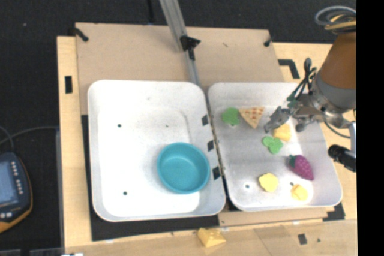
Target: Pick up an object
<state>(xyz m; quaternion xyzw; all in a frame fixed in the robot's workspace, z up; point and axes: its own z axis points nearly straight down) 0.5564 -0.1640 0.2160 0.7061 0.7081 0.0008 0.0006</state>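
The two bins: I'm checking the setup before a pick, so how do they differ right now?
The left bin contains one item, a blue bowl; the right bin contains several small toy foods, such as a pizza slice and purple grapes. The gripper hovers over the right bin, whereas the left bin has no arm above it. Both are shallow, white and rounded at the corners.

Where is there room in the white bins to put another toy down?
Lots of room in the left bin: everything behind and left of the blue bowl is bare. The right bin is crowded around the gripper, pizza slice and purple grapes; only its near-left floor is bare.
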